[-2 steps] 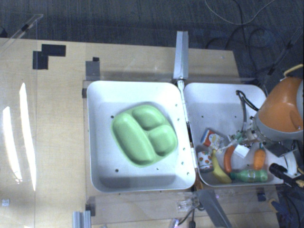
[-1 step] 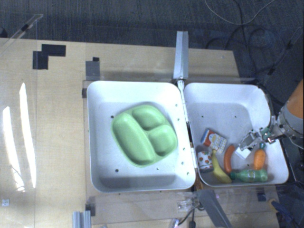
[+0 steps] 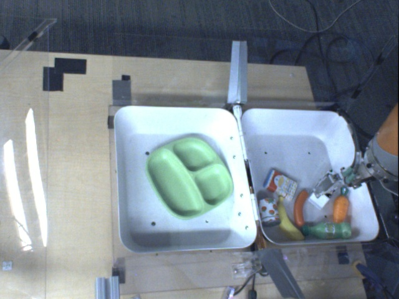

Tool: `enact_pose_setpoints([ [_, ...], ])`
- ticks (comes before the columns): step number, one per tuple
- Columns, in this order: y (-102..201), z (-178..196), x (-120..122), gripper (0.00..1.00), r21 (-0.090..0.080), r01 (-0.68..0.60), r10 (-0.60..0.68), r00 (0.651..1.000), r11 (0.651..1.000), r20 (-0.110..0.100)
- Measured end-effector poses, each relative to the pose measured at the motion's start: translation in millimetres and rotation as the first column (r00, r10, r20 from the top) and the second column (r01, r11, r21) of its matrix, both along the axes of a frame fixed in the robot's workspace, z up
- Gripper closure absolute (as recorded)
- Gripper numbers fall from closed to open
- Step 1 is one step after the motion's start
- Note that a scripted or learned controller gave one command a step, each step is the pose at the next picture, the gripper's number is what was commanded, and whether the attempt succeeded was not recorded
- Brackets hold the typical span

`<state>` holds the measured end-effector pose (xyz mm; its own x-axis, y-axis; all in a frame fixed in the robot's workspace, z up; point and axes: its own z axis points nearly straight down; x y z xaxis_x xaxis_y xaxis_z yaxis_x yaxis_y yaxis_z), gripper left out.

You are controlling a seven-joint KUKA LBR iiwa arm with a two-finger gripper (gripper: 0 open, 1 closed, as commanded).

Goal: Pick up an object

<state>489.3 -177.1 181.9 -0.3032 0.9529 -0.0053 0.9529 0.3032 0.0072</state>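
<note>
My gripper [image 3: 331, 190] hangs over the right side of the right bin [image 3: 293, 129], open, with nothing between its fingers. Just below it lie an orange carrot [image 3: 340, 210] and a small white piece [image 3: 318, 200]. To their left a red sausage [image 3: 300, 207] and a yellow banana [image 3: 287, 220] lie side by side. A green bottle [image 3: 328, 230] rests along the bin's front wall. A small red and yellow carton [image 3: 280, 182] and a little can [image 3: 268, 210] sit near the bin's left wall.
The left bin [image 3: 134, 167] holds a green divided plate [image 3: 189, 176]. A metal post [image 3: 238, 73] stands behind the joint of the two bins. The far half of the right bin is bare white floor. Cables lie on the dark floor beyond.
</note>
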Motion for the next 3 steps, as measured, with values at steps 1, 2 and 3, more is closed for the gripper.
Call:
enact_pose_setpoints([
  [1,0,0,0,0.00,0.000,0.000,0.000,1.000,1.000,0.000],
  [2,30,-68,4,0.00,-0.004,0.131,-0.131,0.991,0.991,0.019],
  [3,-10,7,45,0.00,0.001,-0.005,0.005,1.000,1.000,-0.001],
])
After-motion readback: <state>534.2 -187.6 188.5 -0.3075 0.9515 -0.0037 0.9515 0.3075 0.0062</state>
